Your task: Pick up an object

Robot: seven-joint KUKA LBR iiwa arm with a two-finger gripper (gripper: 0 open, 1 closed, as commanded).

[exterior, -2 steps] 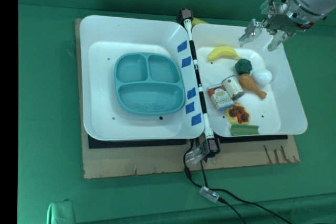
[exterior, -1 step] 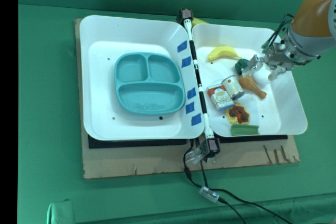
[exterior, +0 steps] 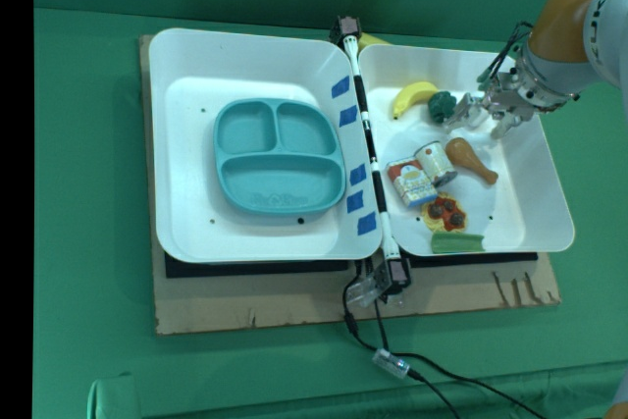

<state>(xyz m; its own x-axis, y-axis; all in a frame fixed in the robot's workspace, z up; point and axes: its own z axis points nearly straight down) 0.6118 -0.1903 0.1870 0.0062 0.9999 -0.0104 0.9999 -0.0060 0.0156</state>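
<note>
The gripper (exterior: 469, 113) hangs low in the right bin (exterior: 549, 211), its fingers apart around nothing. The dark green toy (exterior: 441, 105) lies just left of it, touching the banana's (exterior: 412, 97) right end.

Right bin (exterior: 549, 201): open floor along the 3 o'clock wall and across the 12 o'clock end. Centre obstructed by banana (exterior: 413, 97), dark green item (exterior: 442, 106), drumstick (exterior: 471, 161), can (exterior: 435, 163) and small carton (exterior: 411, 183), closely grouped. Pizza slice (exterior: 444, 212) and green strip (exterior: 457, 242) block the 6 o'clock edge. Left bin (exterior: 182, 142): teal divided plate (exterior: 280, 157) fills the middle; clear margins at 9 and 12 o'clock. Divider rail (exterior: 368, 152) bars crossing between bins.
</note>
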